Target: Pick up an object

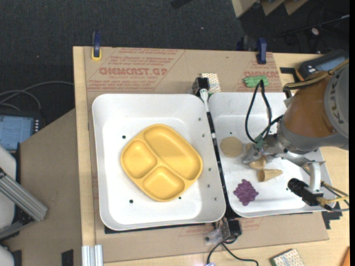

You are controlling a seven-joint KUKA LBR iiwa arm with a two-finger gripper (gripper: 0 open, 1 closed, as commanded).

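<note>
Bright, even light falls from overhead. The two white bins [111,148] glare almost to a blank, their walls hard to read. The yellow tray [161,160] throws only a thin soft shadow and carries mild sheen. The dark carpet [44,26] stays dim and grainy. The arm [310,115] looks slightly soft at the frame's right side.

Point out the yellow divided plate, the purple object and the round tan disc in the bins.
yellow divided plate [161,162], camera view, on the middle ridge where its compartments meet.
purple object [245,192], camera view, on its centre.
round tan disc [231,146], camera view, on its flat top.
</note>
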